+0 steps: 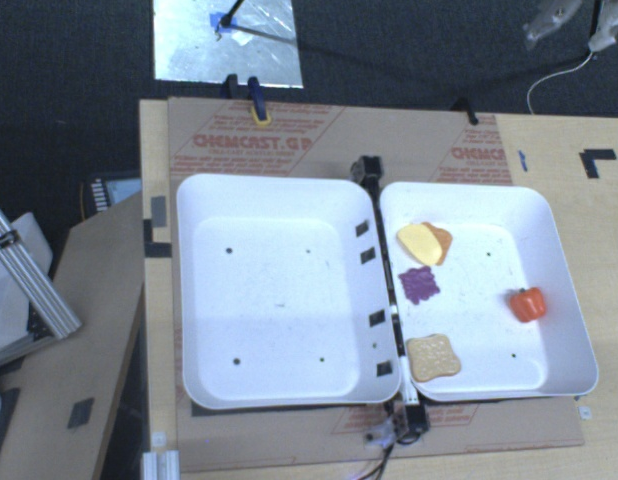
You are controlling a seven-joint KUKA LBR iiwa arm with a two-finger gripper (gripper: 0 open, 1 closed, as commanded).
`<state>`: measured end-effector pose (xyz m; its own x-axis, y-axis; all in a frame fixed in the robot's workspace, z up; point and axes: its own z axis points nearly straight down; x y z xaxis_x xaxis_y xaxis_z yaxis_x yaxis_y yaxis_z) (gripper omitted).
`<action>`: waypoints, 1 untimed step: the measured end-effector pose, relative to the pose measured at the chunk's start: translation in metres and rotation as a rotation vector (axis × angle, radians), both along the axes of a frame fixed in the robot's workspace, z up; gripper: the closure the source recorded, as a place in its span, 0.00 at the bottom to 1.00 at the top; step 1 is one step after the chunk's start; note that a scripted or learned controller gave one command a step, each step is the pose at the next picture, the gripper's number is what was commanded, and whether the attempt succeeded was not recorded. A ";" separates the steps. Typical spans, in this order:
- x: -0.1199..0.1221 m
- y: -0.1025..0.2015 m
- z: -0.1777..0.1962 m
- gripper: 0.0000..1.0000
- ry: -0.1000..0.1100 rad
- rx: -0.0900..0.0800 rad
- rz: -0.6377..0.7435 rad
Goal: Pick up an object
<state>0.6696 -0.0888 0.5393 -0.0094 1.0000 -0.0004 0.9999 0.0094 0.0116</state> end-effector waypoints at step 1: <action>-0.001 0.092 -0.004 0.00 0.009 0.003 0.005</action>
